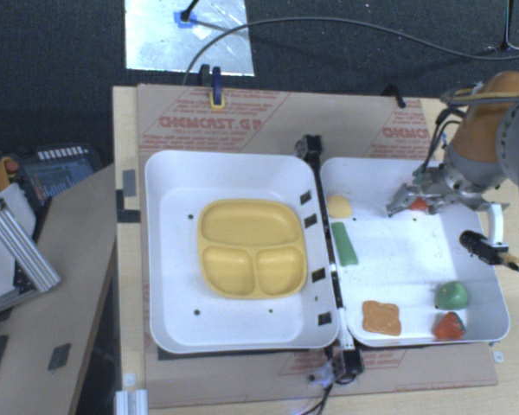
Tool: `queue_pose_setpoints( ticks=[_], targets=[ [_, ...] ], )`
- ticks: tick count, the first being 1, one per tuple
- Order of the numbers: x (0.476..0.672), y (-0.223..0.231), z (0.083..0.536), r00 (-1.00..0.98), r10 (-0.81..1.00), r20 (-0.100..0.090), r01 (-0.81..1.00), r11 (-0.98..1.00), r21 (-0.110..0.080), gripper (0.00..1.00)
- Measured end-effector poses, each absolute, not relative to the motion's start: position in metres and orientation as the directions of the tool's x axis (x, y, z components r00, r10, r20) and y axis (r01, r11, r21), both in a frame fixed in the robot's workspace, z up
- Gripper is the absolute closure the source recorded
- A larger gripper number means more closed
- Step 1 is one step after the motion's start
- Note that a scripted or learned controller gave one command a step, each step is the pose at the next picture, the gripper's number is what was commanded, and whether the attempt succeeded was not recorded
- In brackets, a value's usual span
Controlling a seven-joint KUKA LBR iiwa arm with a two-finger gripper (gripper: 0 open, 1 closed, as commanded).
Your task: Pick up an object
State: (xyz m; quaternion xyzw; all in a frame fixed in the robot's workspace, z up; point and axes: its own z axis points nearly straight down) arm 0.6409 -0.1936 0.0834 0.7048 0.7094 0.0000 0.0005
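The right bin [493,318] holds several small items. A pale yellow round piece [339,206] lies by its left wall, with a green strip [344,243] just below it. An orange flat piece [381,317], a green lump [452,295] and a red lump [449,326] lie along the front. My gripper [415,201] hangs low over the bin's far part, to the right of the yellow piece. A small red-orange thing [419,204] shows right under it; whether it is gripped is not visible.
The left bin [169,232] carries a yellow divided plate [249,247]. A black divider with clips [322,232] runs between the bins. The arm's grey body [502,145] and a black cable end [483,247] hang over the right bin's right side.
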Motion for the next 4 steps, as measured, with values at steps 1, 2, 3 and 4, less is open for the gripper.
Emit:
queue_pose_setpoints(
  ticks=[1, 2, 3, 4],
  targets=[
    [0.641, -0.194, 0.096, -0.008, 1.0, -0.002, 1.0, 0.008, 0.001, 1.0],
    [0.645, -0.201, 0.159, -0.003, 1.0, -0.003, 1.0, 0.003, 0.008, 1.0],
    [0.656, -0.206, 0.213, -0.006, 1.0, -0.003, 1.0, 0.006, 0.008, 1.0],
    [0.658, -0.199, 0.26, -0.006, 1.0, -0.002, 1.0, 0.006, 0.008, 1.0]
  ],
)
